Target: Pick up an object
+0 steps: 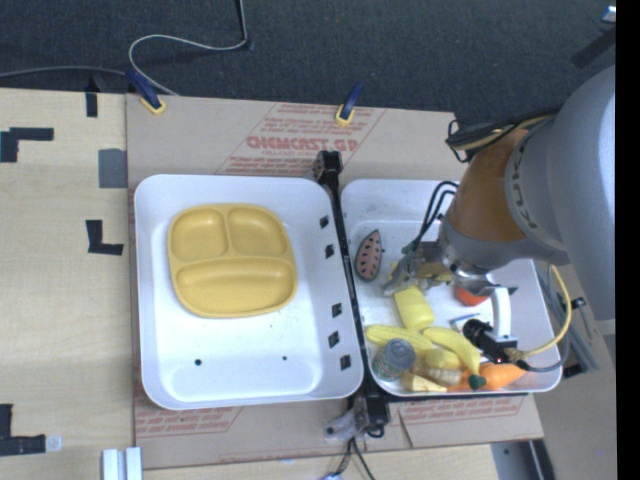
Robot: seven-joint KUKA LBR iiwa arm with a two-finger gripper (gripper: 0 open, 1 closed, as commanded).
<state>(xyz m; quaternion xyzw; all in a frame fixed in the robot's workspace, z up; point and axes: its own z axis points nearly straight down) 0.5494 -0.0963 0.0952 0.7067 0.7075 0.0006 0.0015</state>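
Observation:
My gripper hangs low in the right bin, near its middle. Just below it lies a yellow block, touching or nearly touching the gripper's tip. A brown and pink strawberry-shaped piece lies to the gripper's left, apart from it. Along the bin's front edge are a yellow banana, a grey-capped small bottle and an orange carrot. The wrist hides part of an orange thing on the right.
The left bin holds a yellow divided plate in its rear half. A black divider runs between the bins. The arm covers the right bin's far right corner.

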